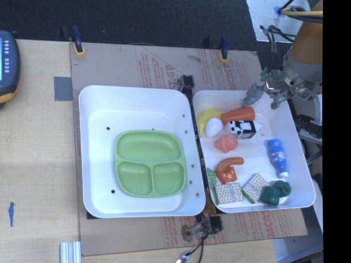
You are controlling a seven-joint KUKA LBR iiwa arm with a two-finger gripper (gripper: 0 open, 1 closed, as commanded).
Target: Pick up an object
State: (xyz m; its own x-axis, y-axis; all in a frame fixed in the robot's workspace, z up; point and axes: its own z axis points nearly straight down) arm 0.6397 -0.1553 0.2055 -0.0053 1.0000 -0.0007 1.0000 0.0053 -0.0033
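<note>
Green broccoli (276,193), pincer (265,95) above carrot (238,114)

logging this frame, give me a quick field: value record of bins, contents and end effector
left bin: holds a green divided tray
right bin: holds toy items, among them an orange carrot, white egg, blue bottle, green broccoli
end effector: above the right bin's far edge, near the carrot
held item: none seen
</note>
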